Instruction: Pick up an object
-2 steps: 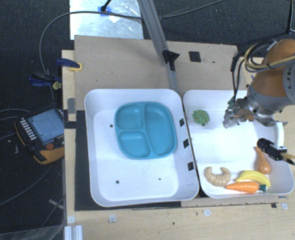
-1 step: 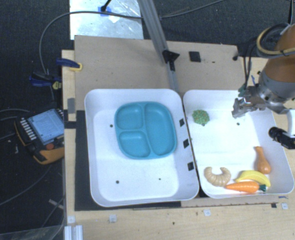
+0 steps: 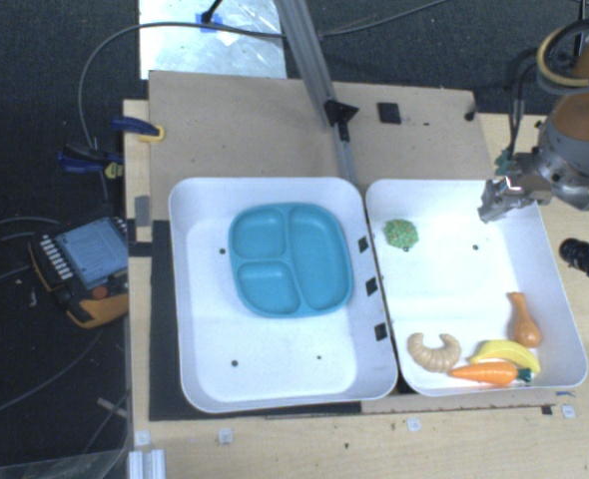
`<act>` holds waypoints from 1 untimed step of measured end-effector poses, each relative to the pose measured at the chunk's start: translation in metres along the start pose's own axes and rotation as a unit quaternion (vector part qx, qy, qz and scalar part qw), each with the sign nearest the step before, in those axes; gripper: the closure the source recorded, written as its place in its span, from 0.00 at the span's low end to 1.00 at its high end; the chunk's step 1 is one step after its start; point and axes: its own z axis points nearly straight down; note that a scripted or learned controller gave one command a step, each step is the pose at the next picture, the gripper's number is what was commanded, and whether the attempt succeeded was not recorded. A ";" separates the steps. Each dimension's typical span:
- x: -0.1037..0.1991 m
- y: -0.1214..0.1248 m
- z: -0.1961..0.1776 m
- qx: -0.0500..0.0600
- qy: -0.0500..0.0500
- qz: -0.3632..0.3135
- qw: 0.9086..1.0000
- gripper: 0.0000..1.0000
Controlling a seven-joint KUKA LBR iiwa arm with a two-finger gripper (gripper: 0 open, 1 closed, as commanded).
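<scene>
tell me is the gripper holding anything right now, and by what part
Nothing is held. The gripper is at the right bin's upper right edge, apart from the broccoli and the other food.

Even overhead light fell softly; the white bins [image 3: 275, 367] looked bright with faint shadows, glare shone on the foil sheet [image 3: 215, 23] beyond them, and detail was slightly soft.

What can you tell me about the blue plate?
The blue plate is a light blue, rounded rectangle that looks like plastic. Raised ridges split it into three sections: two smaller ones on its left side and one long one on its right. Nothing lies in any of them. It sits flat, right side up and slightly turned, in the upper middle of the left bin, resting on the white floor and apart from the walls. Nothing else touches it.
</scene>
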 end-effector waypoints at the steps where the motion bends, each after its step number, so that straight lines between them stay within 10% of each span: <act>1: 0.000 0.001 -0.018 0.001 0.000 0.000 1.000 1.00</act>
